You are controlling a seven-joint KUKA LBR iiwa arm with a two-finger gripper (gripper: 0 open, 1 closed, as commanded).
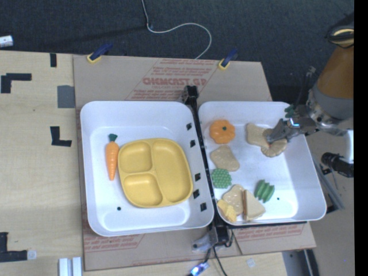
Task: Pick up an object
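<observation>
In the right bin (299,211) lie several toy foods: an orange pumpkin (222,131), a beige cookie-like piece (224,158), a round green piece (221,177), a sandwich wedge (241,203), a small green vegetable (264,190) and a beige lumpy piece (259,135). My gripper (280,133) reaches in from the right and sits low over the right end of the beige lumpy piece, touching or nearly touching it. It hides part of that piece.
The left bin (92,119) holds a yellow divided plate (155,171) and a toy carrot (111,157) beside it. A black divider clip (191,94) sits between the bins. Cardboard lies under both bins, and a cable (172,27) runs behind them.
</observation>
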